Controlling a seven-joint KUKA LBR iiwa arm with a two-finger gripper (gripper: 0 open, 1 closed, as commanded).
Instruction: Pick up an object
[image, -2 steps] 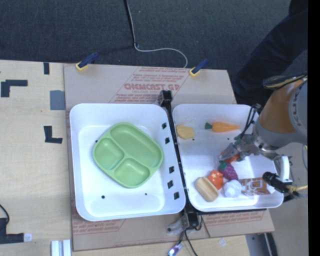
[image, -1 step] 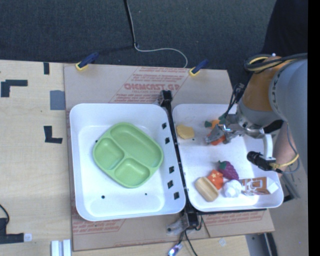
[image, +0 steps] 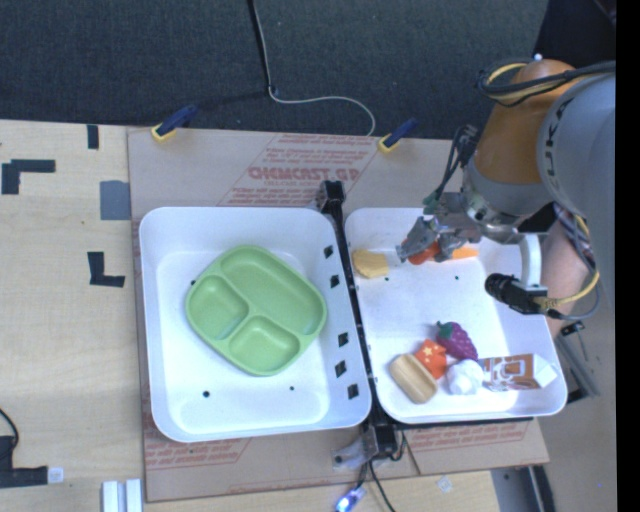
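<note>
Claw over orange-red piece | right bin far edge | mid-floor open

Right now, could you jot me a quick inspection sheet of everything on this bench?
Surface: cardboard sheet on a wooden bench, bearing the left bin and right bin.
Job's things: in the right bin, a yellow piece, an orange-red item under the gripper, a bread roll, purple grapes, a small carton.
Clutter: green divided plate in the left bin.
Grippers: gripper low over the right bin's far side.
Cables: white cable behind the bins.
Surroundings: dark cloth backdrop.
</note>
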